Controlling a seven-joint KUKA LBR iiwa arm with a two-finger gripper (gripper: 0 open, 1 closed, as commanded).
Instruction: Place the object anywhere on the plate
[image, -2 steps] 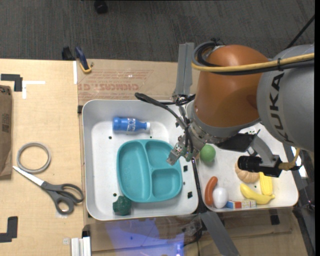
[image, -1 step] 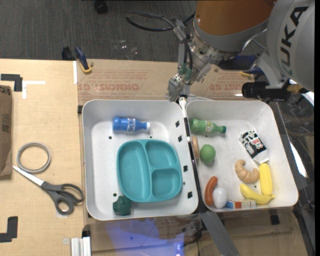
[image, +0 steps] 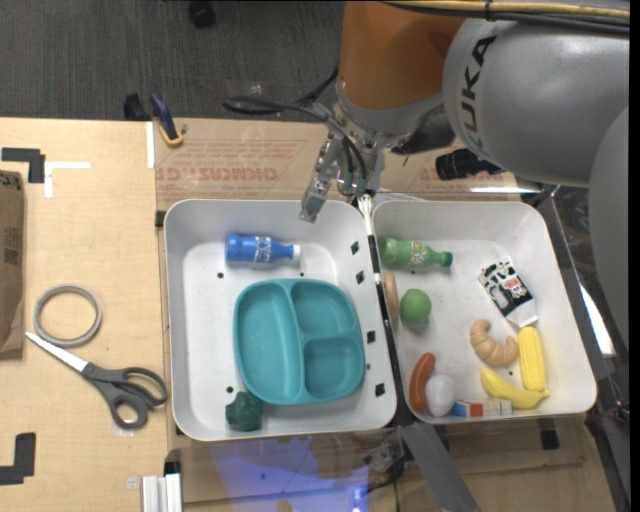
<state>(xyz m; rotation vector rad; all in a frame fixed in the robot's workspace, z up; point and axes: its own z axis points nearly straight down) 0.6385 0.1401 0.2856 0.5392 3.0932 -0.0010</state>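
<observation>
A teal divided plate (image: 300, 340) lies in the middle of the left bin (image: 190, 330), with nothing on it. A blue bottle (image: 260, 250) lies on its side just behind the plate, and a small dark green object (image: 243, 410) sits at the plate's front left corner. My gripper (image: 337, 198) hangs over the back edge of the bins, near the wall between them. Its fingers (image: 312, 200) are open with nothing between them. It is above and to the right of the blue bottle.
The right bin (image: 560, 300) holds a green bottle (image: 415, 255), a green ball (image: 415, 305), a croissant (image: 493, 342), corn (image: 530, 357), a banana (image: 510, 390), a red sausage (image: 422, 368), a white egg (image: 438, 393) and a small packet (image: 505, 287). Scissors (image: 110, 380) and a tape roll (image: 67, 313) lie left of the bins.
</observation>
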